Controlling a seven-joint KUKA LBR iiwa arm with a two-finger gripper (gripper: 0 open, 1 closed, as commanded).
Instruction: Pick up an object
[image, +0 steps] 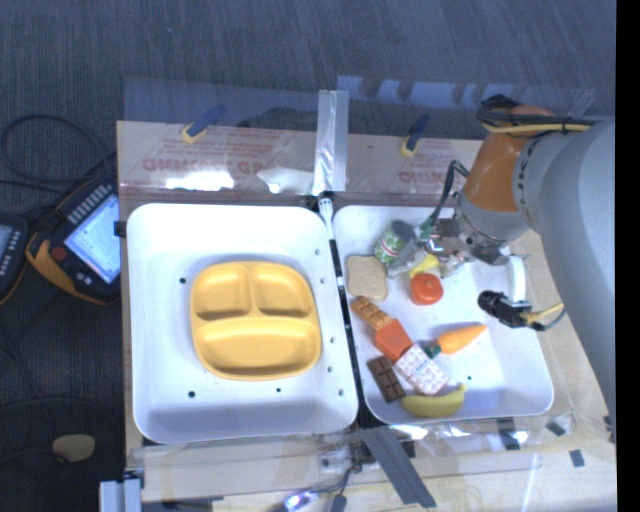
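Right bin (515, 375), far half.

K: Arm (500, 180) comes in over the right edge and is low here. Jaws sit just beside the can (392, 243) and a small yellow piece (425, 265). Contact with either: cannot tell.

M: Jaws open or closed?

K: Cannot tell; the wrist body covers them from above. Nothing visibly held between them.

M: Progress, then?

K: My reading is that the approach is made, the grasp is unconfirmed and the lift is not yet done. Every piece I can see lies on the bin floor. What is left is to close on one piece and raise it clear.

M: Which piece?

K: A guess only: can or yellow piece, being nearest the jaws.

M: Obstructions?

K: Crowding. The tomato (427, 288) lies just beside the yellow piece on its near side, and the bread (366, 277) lies close to the can toward the left wall. A close there could catch two pieces or push a neighbour. The bin's far wall is also near.

M: Other contents?

K: Pastry (370, 312), orange block (392, 338), chocolate (383, 375), packet (422, 372) and banana (435, 403) bunch toward the near-left corner. The carrot (462, 338) lies mid-bin. All are apart from the jaws and not in the way.

M: Left bin (160, 250)?

K: A yellow plate (256, 318) sits at its middle, well apart. No bearing on the pick.
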